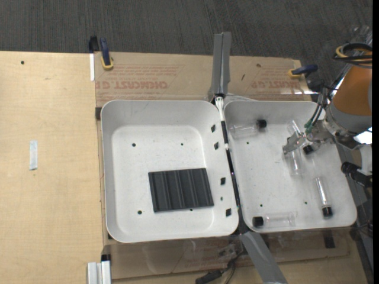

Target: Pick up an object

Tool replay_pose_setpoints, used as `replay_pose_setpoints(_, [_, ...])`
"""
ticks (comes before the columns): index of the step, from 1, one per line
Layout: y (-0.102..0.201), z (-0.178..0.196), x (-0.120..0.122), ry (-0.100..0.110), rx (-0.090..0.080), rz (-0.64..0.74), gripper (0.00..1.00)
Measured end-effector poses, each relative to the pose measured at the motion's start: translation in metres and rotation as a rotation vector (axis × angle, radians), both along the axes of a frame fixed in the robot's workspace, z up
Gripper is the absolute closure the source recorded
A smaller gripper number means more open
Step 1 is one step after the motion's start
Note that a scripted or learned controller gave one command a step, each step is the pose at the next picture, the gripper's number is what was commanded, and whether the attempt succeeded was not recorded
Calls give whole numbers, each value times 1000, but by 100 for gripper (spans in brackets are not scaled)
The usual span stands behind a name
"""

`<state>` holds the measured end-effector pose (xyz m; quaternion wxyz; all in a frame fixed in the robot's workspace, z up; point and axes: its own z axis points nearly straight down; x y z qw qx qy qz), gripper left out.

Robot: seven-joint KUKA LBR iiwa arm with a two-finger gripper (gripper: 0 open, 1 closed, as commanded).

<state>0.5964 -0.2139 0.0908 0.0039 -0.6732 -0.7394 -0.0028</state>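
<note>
The jaws (294, 144) hang low in the right bin (251, 176) among clear tubes with black caps, one tube (294, 161) just below them. Whether they are released or clenched, I cannot tell. A dark ribbed tray (180, 189) lies in the left bin (118, 158).

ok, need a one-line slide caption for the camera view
KUKA arm's hand low over clear capped tubes in the right bin; a dark ribbed tray lies in the left bin.
</note>
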Motion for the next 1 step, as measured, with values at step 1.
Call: replay_pose_setpoints(1, [-5,9,-1,0,-7,-4,100])
